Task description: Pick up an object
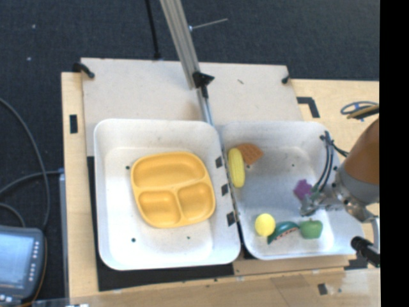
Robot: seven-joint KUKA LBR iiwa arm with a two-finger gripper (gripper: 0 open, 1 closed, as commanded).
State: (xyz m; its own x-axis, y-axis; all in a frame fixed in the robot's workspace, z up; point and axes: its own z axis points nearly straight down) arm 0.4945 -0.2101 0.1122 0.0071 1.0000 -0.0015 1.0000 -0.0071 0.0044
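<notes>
I hang over the right bin (275, 139) near its right wall, my gripper (314, 203) low among a crowd: a small purple piece (302, 188) just beside me, a green ball (311, 229), a teal piece (284, 230) and a yellow ball (264, 224) along the front rim. Open floor lies mid-bin; a yellow corn cob (236, 166) hugs the left wall. The left bin (115, 139) holds a yellow divided tray (172, 188).

Both white bins (108, 171) look like smooth matt plastic, a bit speckled. The yellow divided tray (172, 187) is smooth plastic with a soft sheen. The tabletop (73, 286) reads as pale, matt wood, and the slanted pole (177, 31) is ribbed bare metal.
</notes>
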